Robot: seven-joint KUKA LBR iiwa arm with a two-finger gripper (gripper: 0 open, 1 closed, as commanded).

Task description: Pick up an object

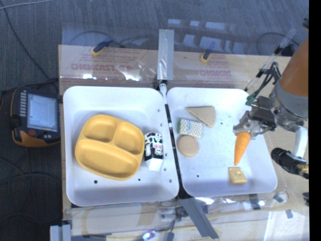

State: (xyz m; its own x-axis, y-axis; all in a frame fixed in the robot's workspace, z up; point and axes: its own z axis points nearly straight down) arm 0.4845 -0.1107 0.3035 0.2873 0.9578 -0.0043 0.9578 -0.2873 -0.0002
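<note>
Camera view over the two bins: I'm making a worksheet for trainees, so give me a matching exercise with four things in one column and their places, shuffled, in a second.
Things:
1. yellow divided plate
2. toy carrot
3. tan wedge
4. black-and-white cow figure

Places:
A. right bin, far side, near the divider
B. left bin, against the divider wall
C. right bin, its top right under the gripper
D. left bin, across its middle

Pairs: 1-D, 2-C, 3-A, 4-B
</note>
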